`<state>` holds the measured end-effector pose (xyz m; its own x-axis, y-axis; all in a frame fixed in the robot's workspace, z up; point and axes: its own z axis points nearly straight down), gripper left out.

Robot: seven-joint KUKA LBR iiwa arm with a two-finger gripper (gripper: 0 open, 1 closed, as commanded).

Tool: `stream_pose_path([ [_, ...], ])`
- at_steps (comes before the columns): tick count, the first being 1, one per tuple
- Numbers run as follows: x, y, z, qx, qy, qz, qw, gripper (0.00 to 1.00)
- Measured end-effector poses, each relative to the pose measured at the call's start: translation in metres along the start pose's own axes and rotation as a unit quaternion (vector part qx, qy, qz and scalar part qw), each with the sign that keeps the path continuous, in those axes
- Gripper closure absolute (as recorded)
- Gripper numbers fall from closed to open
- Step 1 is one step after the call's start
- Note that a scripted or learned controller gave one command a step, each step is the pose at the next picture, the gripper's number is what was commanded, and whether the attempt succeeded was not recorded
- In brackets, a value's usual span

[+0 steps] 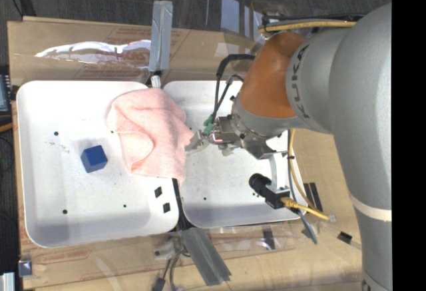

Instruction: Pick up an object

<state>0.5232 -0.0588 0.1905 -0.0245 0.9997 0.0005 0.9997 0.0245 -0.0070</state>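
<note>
A pink towel (150, 130) lies crumpled over the right part of the left bin (40, 170), its right edge draped on the divider between the bins. A small blue cube (94, 158) sits on the left bin's floor, left of the towel. My gripper (198, 141) reaches in over the right bin (219, 206) and its tip is at the towel's right edge, close to the cloth or touching it. The orange-banded wrist (269, 83) hangs above it and hides the far part of the right bin.
A black fitting with a yellow cable (266, 191) hangs from the arm over the right bin's near right side. A grey upright bracket (160, 36) stands behind the divider. Cardboard lines the bench around both bins.
</note>
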Motion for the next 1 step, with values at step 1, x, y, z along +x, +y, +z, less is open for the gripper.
stream_pose_path([
  [1, 0.0563, 0.0093, -0.0008, -0.002, 0.0, 0.062, 0.9981, 0.0],
])
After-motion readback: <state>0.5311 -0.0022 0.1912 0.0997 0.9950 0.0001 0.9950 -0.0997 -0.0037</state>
